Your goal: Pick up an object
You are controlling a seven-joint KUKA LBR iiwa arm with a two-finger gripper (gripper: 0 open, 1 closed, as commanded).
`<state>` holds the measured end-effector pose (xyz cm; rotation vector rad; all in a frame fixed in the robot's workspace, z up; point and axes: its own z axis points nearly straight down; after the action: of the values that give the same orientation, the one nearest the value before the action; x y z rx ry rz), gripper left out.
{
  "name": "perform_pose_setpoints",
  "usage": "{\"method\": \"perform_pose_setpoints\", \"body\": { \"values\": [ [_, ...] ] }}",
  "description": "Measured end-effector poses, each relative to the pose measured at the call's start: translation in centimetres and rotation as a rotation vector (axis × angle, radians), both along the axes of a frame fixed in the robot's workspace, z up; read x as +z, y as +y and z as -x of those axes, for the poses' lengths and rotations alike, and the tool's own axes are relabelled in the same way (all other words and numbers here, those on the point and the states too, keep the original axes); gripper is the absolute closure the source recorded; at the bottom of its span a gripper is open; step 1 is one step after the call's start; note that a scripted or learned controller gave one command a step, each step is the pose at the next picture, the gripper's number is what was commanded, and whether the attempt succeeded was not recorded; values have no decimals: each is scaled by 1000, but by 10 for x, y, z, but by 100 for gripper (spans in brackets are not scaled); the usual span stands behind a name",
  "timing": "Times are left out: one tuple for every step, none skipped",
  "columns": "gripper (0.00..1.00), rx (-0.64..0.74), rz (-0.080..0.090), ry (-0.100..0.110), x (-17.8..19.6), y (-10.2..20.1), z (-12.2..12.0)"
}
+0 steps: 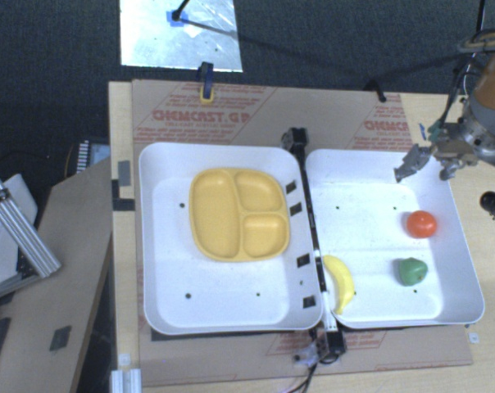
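Gripper (429,164) spread, grasping nothing, at right bin's (370,313) 1 o'clock corner. Tomato (421,223), green pepper (411,271) round: likely roll from pinch.

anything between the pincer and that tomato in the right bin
Nothing visible. The pincer hovers over the right bin's far right corner, and bare white floor lies between it and the tomato. The green pepper and banana lie nearer the camera, off that path.

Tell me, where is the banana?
The banana lies in the right bin, against its left wall near the front, left of the green fruit.
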<state>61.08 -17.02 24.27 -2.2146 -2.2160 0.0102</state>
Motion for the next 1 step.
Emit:
{"method": "perform_pose_setpoints", "body": {
  "values": [
    [0, 3, 2, -12, 8, 1, -2]
  ]
}}
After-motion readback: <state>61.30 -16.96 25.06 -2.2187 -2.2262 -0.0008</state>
